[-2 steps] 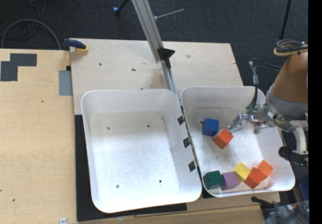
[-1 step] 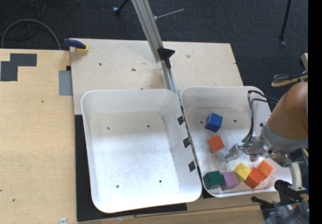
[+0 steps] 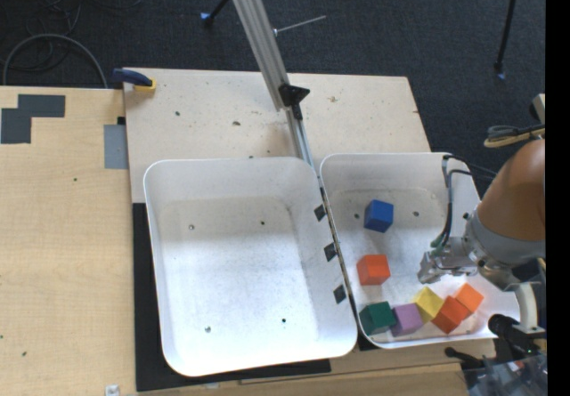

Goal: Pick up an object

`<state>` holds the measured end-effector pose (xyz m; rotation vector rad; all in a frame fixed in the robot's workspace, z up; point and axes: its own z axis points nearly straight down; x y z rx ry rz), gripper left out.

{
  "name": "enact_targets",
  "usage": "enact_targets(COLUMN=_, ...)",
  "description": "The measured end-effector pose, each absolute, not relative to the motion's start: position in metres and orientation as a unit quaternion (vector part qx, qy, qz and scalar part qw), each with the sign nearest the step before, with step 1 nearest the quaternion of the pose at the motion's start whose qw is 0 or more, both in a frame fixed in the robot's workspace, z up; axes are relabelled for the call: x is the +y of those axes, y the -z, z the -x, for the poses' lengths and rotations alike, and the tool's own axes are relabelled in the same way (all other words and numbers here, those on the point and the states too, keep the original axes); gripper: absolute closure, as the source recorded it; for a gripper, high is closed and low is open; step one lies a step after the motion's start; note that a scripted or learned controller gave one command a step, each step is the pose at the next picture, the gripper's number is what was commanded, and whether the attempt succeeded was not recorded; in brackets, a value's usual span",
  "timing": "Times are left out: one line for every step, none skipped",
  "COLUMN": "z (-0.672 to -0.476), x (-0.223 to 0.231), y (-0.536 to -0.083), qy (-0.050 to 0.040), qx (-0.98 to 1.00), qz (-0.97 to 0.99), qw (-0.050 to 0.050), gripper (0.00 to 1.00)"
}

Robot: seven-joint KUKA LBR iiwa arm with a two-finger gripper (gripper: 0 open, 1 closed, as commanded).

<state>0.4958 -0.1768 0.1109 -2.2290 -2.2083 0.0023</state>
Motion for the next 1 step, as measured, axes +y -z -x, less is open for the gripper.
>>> enact_targets(z=-0.5868, x=-0.1550, y=-0.0925, qy=0.0009, qx=-0.708, qz=0.706, qw=-0.002, gripper=1.00)
